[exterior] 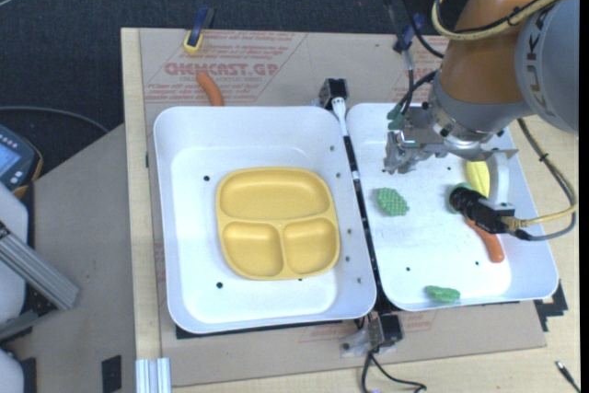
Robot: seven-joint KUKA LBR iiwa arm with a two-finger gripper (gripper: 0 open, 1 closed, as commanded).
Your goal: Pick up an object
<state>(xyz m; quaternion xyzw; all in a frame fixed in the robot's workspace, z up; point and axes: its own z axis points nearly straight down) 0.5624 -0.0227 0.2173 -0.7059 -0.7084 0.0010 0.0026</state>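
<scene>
A yellow 3-compartment tray (pixel 276 223) lies in the left bin (pixel 175 198); right of it, in the right bin (pixel 405 281), a green knobbly piece (pixel 392 202) sits just below the gripper (pixel 402 161), beyond it an orange carrot (pixel 488 240)

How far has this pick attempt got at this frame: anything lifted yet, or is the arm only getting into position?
Done: the gripper is over the right bin, just above the green textured piece. In hand: nothing visibly; that piece lies on the bin floor below the gripper. Left: descend, grasp, lift. The orange carrot-like piece, the small green piece and the yellow tray in the left bin lie untouched.
</scene>
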